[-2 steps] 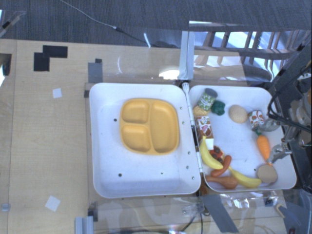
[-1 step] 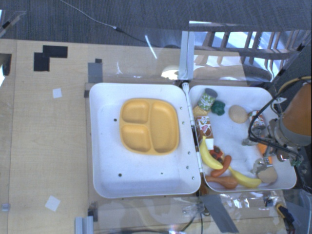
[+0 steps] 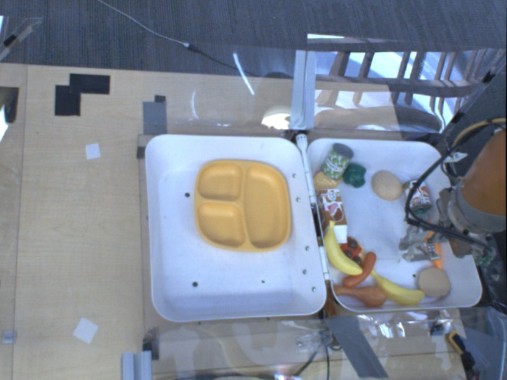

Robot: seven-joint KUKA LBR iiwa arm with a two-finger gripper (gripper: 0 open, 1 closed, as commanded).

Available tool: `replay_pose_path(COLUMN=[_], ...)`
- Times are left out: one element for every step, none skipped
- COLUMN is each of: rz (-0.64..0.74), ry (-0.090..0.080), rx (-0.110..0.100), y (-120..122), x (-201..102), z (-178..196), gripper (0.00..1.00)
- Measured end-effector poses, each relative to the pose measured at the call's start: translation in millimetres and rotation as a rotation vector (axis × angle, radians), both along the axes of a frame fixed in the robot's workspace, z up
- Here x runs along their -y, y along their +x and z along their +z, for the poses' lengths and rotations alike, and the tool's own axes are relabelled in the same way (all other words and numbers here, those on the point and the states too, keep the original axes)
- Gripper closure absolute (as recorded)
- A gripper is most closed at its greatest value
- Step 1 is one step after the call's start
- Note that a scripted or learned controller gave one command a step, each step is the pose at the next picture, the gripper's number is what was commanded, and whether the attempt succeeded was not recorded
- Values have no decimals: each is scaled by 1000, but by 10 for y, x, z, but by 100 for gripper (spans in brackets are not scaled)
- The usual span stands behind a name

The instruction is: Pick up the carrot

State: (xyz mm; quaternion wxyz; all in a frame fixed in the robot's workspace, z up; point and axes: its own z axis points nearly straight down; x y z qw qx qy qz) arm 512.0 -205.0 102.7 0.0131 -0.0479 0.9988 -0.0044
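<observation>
In the right bin (image 3: 467,298), a bright orange piece that looks like the carrot (image 3: 435,251) pokes out from under my gripper (image 3: 417,244). The gripper head hides most of it. The gripper hangs low over the bin's right half, between a tan egg-shaped thing (image 3: 387,185) behind it and a second one (image 3: 432,282) in front. Whether the orange piece is held cannot be made out. The arm's orange band (image 3: 485,182) sits at the view's right edge.
Along the right bin's left and front walls lie a green can (image 3: 337,161), a green lump (image 3: 354,176), a sauce bottle (image 3: 333,209), two bananas (image 3: 341,256) (image 3: 398,291), a red sausage (image 3: 361,270) and an orange-brown long piece (image 3: 366,296). The left bin (image 3: 166,283) holds a yellow divided plate (image 3: 242,204).
</observation>
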Motion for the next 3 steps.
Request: replay_pose_path(rz=[34, 5, 218], ry=[7, 5, 2], rx=[-20, -8, -13], y=[-130, 134, -78], x=[-305, -556, 1], z=[74, 819, -122], gripper=[100, 100, 100])
